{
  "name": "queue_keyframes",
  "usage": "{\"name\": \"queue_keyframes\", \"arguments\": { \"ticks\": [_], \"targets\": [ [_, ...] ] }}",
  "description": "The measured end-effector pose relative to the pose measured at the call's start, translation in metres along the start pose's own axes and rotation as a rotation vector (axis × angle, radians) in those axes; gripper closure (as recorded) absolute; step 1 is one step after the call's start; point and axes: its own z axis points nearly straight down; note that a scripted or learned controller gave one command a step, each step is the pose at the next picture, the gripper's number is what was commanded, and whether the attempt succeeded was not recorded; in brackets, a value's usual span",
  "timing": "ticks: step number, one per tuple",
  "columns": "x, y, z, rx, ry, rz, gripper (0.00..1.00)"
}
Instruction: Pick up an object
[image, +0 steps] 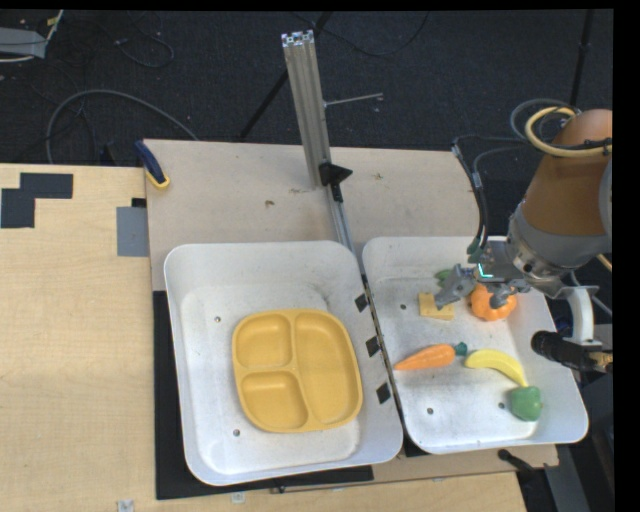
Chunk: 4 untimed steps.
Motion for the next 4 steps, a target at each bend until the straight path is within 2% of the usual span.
{"name": "queue_keyframes", "arguments": {
  "ticks": [1, 2, 3, 4],
  "targets": [
    [0.000, 0.000, -0.001, -0.002, 0.000, 0.000, 0.00],
    [0.007, 0.004, 0.046, 0.004, 0.001, 0.001, 0.00],
    [0.015, -0.005, 0.101, 0.006, 0.002, 0.000, 0.00],
    [0.015, -0.004, 0.134, -0.002, 0.000, 0.002, 0.00]
  ]
}}
